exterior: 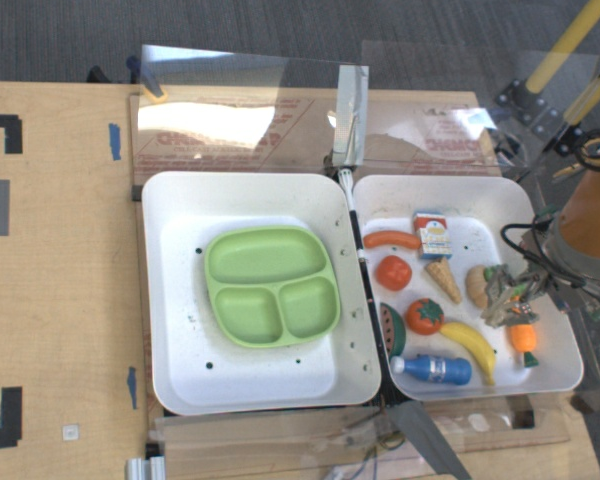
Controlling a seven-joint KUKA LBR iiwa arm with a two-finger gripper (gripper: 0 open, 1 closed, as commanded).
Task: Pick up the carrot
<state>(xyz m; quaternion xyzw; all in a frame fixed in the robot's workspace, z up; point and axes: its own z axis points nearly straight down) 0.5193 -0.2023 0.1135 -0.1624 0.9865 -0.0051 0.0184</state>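
Observation:
The carrot (pixel 523 338), a short orange toy, lies near the right wall of the right bin (pixel 555 373). My gripper (pixel 507 303) hangs low in that bin, just above and to the left of the carrot and close to it. It also sits beside a tan potato-like piece (pixel 477 286). Wires and metal parts clutter the gripper's tip, so whether it touches the carrot is unclear. The arm's orange band (pixel 590 218) is at the right edge.
The right bin also holds a banana (pixel 470 343), a blue bottle (pixel 435 370), two tomatoes (pixel 425 315), a cone (pixel 442 278), a sausage (pixel 390 238), a small box (pixel 433 233) and a watermelon slice (pixel 393 328). A green divided plate (pixel 270 283) lies in the left bin (pixel 170 268).

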